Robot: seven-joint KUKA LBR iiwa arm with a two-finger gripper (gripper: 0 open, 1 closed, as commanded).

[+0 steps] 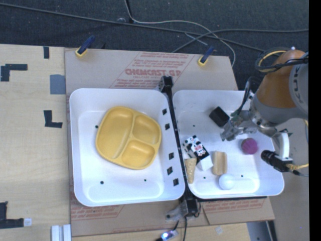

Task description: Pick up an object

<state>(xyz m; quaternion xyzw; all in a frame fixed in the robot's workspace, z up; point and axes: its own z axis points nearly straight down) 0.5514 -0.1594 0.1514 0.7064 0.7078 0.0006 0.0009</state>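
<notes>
Hovering low over the right-hand shallow white plastic bin (266, 187), my grey two-finger pincer (231, 131) sits between the small black block (219, 116) and the round magenta ball (249, 146); from this slanted overhead camera view I cannot tell how its tips are set, and nothing is visibly held. I judge the ball the handiest target: it lies just beside me on the bin floor, a small matte, slightly fuzzy-looking purple-pink sphere, probably light and a little soft, but apt to roll, so I would close across its widest middle from straight above. Nearer the front lie a white ball (226, 182), a tan wedge-like piece (219, 162), a cone-shaped beige piece (190, 168) and a black-and-white patterned toy (195, 147). Left bin (80, 149) carries a yellow divided plastic tray (129, 137).
</notes>
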